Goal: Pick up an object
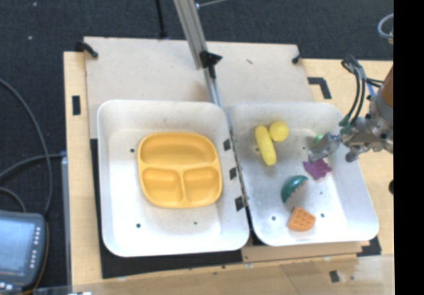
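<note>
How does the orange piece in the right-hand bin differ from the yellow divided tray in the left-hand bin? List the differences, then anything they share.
The orange piece is far smaller than the yellow tray. Its top is waffle-gridded; the tray has three smooth compartments. It lies near its bin's front edge; the tray sits mid-bin. Both rest flat on a white bin floor.

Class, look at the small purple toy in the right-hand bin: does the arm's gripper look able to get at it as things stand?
Probably yes. The gripper hangs just above the small purple toy, which lies apart from the dark green rounded toy and the long yellow toy, so nothing appears to block the way down.
</note>
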### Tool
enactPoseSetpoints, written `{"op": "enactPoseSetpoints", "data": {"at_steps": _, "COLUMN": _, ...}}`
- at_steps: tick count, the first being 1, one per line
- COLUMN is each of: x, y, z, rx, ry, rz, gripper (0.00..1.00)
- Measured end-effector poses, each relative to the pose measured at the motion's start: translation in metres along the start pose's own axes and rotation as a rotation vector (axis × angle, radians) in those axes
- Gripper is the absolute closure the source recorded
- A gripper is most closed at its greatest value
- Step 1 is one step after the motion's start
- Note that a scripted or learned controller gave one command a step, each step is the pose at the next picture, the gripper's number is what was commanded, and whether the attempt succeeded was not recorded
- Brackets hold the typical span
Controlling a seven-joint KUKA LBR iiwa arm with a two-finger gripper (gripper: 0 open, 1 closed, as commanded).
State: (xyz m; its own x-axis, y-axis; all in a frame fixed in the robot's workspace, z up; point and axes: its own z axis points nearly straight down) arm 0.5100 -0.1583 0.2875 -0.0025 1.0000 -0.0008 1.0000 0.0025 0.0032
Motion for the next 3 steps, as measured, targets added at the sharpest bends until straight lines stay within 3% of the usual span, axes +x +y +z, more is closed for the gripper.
{"op": "enactPoseSetpoints", "data": {"at_steps": 1, "x": 0.000, "y": 0.000, "z": 0.000, "rx": -0.001, "ry": 0.000, "rz": 0.004, "gripper": 0.00}}
{"op": "enactPoseSetpoints", "data": {"at_steps": 3, "x": 0.003, "y": 0.002, "z": 0.115, "rx": 0.008, "ry": 0.000, "rz": 0.003, "gripper": 0.00}}
